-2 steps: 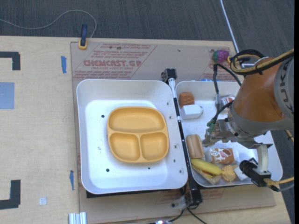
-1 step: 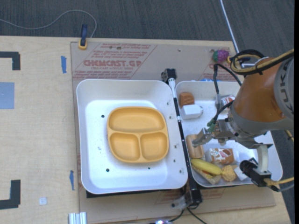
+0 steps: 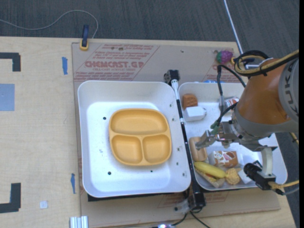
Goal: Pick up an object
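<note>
My gripper (image 3: 207, 140) hangs low over the middle of the right bin (image 3: 280, 167), reaching in from the right under the orange-banded wrist. Just below its tip lies a tan block (image 3: 197, 152). A yellow banana (image 3: 209, 169) rests near the bin's front edge, with a brown-and-white packet (image 3: 225, 158) and a yellow crinkled piece (image 3: 232, 176) beside it. Toward the back of the bin are a brown block (image 3: 190, 100) and a white piece (image 3: 194, 112). A red-and-white can (image 3: 231, 101) is partly hidden behind the arm.
The left bin (image 3: 92, 127) holds an orange three-section plate (image 3: 140, 137). A black clamp (image 3: 171, 76) sits at the back between the bins. Cables loop over the arm at the upper right. A purple-green item (image 3: 224, 56) lies on the board behind the right bin.
</note>
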{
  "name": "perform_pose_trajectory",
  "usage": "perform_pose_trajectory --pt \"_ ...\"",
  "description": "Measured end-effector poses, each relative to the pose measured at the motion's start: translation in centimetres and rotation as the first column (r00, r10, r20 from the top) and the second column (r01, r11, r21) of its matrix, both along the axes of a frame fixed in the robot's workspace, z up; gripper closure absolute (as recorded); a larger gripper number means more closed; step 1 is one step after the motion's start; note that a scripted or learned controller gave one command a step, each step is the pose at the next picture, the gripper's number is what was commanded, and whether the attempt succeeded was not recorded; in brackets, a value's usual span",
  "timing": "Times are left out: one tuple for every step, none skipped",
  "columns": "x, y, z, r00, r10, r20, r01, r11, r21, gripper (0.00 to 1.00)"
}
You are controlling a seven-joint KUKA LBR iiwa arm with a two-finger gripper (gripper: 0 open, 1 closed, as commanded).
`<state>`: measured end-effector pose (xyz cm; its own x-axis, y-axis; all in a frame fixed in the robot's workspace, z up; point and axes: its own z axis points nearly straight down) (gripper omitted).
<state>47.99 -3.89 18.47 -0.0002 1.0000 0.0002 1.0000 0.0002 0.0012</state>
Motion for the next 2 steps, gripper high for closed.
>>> perform_pose_trajectory --pt "0.1 -3.3 -5.7 1.0 0.002 0.004 -0.002 1.0 -0.001 0.0" --pt "0.5 -4.9 -7.8 1.0 0.002 0.013 -0.002 1.0 0.005 0.0"
